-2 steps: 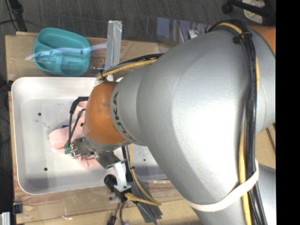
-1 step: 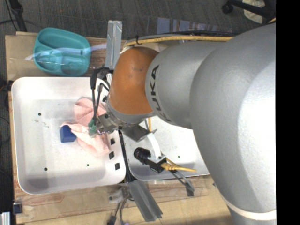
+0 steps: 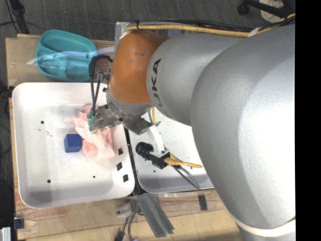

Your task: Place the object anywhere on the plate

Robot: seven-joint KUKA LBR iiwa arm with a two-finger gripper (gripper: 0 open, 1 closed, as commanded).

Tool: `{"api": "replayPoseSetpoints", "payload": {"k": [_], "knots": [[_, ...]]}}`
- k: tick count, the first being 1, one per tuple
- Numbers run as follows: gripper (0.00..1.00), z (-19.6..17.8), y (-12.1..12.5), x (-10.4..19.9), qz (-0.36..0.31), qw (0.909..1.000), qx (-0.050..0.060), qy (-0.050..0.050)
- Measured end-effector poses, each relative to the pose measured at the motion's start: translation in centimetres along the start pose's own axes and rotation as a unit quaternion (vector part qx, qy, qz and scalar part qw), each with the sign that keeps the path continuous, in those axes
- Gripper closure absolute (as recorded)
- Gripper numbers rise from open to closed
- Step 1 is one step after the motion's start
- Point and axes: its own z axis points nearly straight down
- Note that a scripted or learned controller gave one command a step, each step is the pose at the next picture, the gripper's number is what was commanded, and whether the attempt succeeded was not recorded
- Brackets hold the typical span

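Observation:
A blue cube lies in the left bin, left of centre. Touching its right side is a pink, crumpled-looking flat thing, which may be the plate. My gripper hangs over the upper part of this pink thing, below the orange wrist band. A small green thing shows right at the gripper's tip; whether it is held is unclear. The arm's grey body hides most of the right bin.
A teal plastic container sits outside the bins at the back left of the bench. The left bin's white floor shows in front of and to the left of the cube. A narrow ridge separates the two bins.

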Motion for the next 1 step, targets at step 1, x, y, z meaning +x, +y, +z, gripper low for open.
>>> {"api": "replayPoseSetpoints", "payload": {"k": [1], "knots": [[1.00, 10.21, 1.61, 7.45, -0.075, 0.9971, -0.009, 0.002]]}}
